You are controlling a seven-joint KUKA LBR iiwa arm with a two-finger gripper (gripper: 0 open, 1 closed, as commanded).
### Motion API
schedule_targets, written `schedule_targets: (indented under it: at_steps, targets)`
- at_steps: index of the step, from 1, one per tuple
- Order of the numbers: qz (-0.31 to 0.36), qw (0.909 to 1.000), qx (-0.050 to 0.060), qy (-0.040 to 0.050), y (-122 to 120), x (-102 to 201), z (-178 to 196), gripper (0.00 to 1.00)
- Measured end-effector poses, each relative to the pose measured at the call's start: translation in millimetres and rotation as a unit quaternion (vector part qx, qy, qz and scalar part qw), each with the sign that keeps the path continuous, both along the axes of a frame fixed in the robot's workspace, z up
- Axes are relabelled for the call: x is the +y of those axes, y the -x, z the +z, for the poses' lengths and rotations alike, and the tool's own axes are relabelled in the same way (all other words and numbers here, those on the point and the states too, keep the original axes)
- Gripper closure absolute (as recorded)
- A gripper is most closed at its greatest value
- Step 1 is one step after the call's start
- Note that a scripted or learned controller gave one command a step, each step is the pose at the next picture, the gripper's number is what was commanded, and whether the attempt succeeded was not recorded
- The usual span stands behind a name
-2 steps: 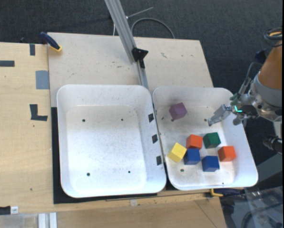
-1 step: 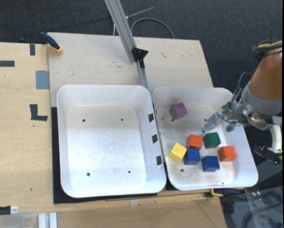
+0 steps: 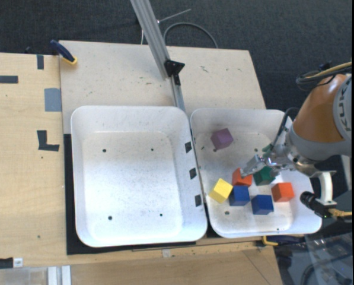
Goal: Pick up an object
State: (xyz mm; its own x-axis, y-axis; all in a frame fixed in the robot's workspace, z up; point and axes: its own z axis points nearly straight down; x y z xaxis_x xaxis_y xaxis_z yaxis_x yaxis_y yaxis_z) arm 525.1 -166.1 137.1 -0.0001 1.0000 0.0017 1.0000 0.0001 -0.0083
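Several small blocks lie in the right bin (image 3: 242,119). A purple block (image 3: 222,138) sits apart near the bin's far left. Toward the front lie a yellow block (image 3: 222,190), two blue blocks (image 3: 240,195) (image 3: 262,204), a red-orange block (image 3: 241,177), a green block (image 3: 263,175) and an orange block (image 3: 282,191). My gripper (image 3: 261,164) reaches in from the right and is low over the cluster, right at the green and red-orange blocks. The wrist hides how the fingers stand.
The left bin (image 3: 82,159) stands beside the right one, with a shared raised rim between them. A slanted metal rail (image 3: 156,34) runs from the top down to the bins' far edge. The arm's grey and orange body (image 3: 322,120) overhangs the right bin's right side.
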Motion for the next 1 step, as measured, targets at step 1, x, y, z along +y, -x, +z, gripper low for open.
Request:
schedule_targets:
  at_steps: [1]
  targets:
    - [0.000,0.9998,-0.017,0.0059,-8.3,-3.5,-16.3,0.00]
